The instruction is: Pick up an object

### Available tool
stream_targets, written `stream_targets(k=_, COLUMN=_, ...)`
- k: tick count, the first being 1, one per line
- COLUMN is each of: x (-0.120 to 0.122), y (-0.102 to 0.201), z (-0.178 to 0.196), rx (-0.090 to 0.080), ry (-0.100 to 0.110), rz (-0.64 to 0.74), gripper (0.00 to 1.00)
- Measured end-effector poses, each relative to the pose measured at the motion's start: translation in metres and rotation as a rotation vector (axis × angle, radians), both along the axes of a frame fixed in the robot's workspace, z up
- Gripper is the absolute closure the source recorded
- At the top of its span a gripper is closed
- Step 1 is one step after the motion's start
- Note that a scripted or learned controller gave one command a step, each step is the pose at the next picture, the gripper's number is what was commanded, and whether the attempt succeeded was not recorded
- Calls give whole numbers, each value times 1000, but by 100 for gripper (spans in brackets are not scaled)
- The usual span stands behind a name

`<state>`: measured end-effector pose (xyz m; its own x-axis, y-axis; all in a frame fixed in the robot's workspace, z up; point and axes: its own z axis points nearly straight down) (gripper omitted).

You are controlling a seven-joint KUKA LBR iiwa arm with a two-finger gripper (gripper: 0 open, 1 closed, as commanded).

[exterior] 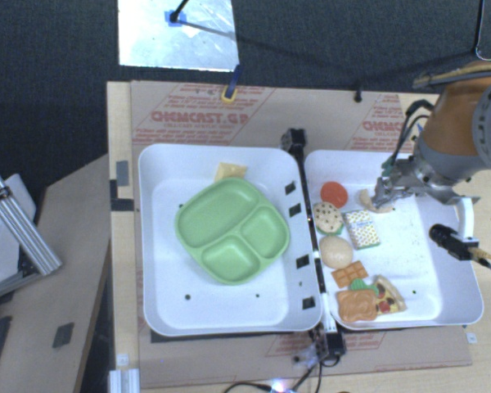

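bins: 2 white, side by side | left bin: 1 green divided plate, 1 yellow piece | right bin: about 8 toy foods being kept along left side, incl. 1 red tomato, 1 cookie, 1 pizza slice | gripper: being positioned over a beige item beside tomato; finger state cannot be told
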<state>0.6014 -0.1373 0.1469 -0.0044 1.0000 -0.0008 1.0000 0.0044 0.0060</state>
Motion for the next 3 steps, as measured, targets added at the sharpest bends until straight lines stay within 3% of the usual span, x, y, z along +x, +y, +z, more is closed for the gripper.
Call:
stream_targets(k=2, x=6, y=-4, z=80, rx=0, ry=1, rz=1, gripper=100)
stream_targets(k=3, x=-24, y=45, z=69, rx=3, ry=7, rz=4, gripper=100)
